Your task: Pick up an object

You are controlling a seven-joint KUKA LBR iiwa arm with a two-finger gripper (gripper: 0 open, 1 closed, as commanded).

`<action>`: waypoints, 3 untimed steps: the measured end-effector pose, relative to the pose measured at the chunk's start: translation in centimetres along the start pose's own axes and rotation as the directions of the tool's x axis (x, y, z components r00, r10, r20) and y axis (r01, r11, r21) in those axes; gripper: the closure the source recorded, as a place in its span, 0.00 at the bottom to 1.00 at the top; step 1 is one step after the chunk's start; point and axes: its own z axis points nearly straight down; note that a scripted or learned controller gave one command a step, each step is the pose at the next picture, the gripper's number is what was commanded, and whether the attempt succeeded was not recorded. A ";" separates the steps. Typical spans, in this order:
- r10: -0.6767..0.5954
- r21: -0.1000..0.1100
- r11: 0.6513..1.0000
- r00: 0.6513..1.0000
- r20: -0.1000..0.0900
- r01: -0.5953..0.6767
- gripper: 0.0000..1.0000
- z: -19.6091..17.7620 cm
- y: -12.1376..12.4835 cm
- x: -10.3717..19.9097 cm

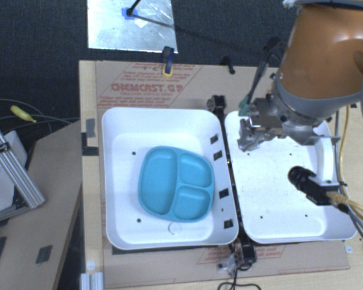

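Starting nearest the camera: two white bins are sitting side by side on the surface [139,83], so that's a count of two. The left bin [118,162] is holding one blue divided plate [175,183] with three compartments, lying flat around the middle of the bin floor, and that's the only loose thing I'm counting anywhere. It's looking like the obvious candidate for the pick.

The right bin [278,216] is showing bare white floor plus a dark cylindrical part [308,185] poking in from the right side, which I'm guessing is part of the rig's hardware and not an object to grab.

Further back, the end effector [252,139] is hanging over the far-left corner of the right bin, well apart from the plate. Honestly I'm not able to tell whether it's spread or pressed together, and I'm not seeing anything pinched in it.

So progress-wise I'm calling it basically zero: nothing's lifted, the plate is lying untouched in the other bin, and the whole reach-and-grab is remaining.
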 end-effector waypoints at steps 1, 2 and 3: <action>-0.010 -0.006 1.000 1.000 -0.004 0.010 1.00 -5.1 0.0 3.4; -0.001 0.002 1.000 1.000 0.001 0.001 1.00 -0.6 0.8 -0.1; -0.012 -0.003 1.000 1.000 -0.003 0.012 1.00 -4.2 -0.1 6.4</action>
